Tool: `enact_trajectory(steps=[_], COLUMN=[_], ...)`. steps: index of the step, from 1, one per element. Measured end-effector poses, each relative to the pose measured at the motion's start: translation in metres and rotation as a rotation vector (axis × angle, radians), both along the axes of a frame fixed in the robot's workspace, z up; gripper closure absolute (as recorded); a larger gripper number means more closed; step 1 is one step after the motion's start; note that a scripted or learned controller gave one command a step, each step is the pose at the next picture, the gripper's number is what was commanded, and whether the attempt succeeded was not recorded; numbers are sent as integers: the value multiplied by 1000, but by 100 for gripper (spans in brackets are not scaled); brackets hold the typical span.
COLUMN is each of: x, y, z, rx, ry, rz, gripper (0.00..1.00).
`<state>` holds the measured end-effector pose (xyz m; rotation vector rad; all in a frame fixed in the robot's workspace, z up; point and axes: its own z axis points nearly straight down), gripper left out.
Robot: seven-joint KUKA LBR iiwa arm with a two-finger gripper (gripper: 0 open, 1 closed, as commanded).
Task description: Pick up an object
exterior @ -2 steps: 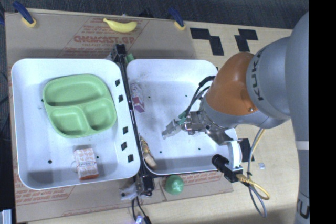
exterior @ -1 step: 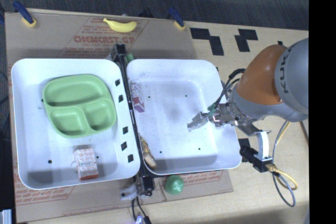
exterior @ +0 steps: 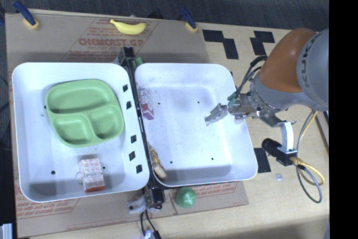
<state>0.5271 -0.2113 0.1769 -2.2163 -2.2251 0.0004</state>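
We see the two-finger gripper (exterior: 215, 116) over the right part of the right shallow white bin (exterior: 184, 173), but can't tell its jaw state, and nothing shows between them. Candidate objects: small red-and-white packet (exterior: 146, 103) at that bin's left wall, green round ball (exterior: 185, 197) just outside its near rim. Green three-compartment plastic tray (exterior: 84, 112) and small orange-and-white carton (exterior: 91, 174) sit in the neighbouring left white bin (exterior: 28, 137).

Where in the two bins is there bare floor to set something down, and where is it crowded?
The right bin has most bare floor, between the small carton along its left wall and the claw near its right side. The left bin is crowded: the green tray and boxed snack leave just edge strips.
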Motion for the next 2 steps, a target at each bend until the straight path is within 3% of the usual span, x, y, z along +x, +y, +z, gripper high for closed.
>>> enact_trajectory(steps=[1, 2], x=[30, 85], y=[0, 2], z=[22, -3], rx=[0, 1], ry=[0, 1], rz=[1, 1], gripper=[0, 0])
